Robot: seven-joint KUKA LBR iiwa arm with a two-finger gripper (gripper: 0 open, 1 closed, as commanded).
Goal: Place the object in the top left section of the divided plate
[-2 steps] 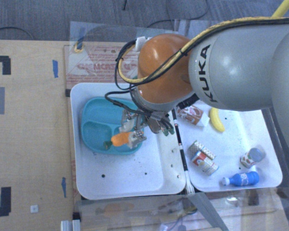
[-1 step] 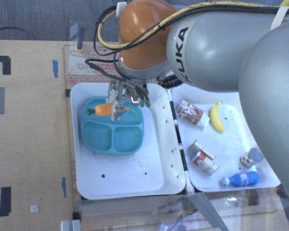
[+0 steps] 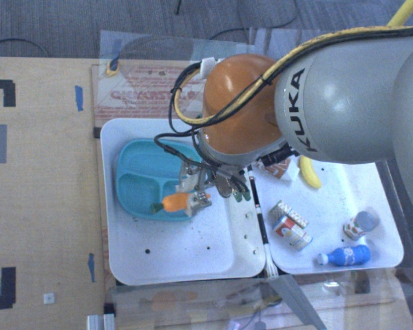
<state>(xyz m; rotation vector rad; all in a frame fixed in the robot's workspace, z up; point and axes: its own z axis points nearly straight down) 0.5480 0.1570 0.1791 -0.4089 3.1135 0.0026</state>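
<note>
Wooden bench [image 3: 41, 205] under two white bins [image 3: 172, 253], side by side.

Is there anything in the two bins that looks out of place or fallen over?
The blue bottle lies on its side in the right bin. The orange object sits at the divided plate's lower right edge, not its top left section.

Left bin [image 3: 172, 256]: bare floor below the divided plate [image 3: 134, 184].
Plate's right side: blocked by the arm [image 3: 275, 108].
Right bin [image 3: 389, 253]: crowded by banana [image 3: 310, 172], carton [image 3: 290, 224], bottle [image 3: 344, 256].
</note>
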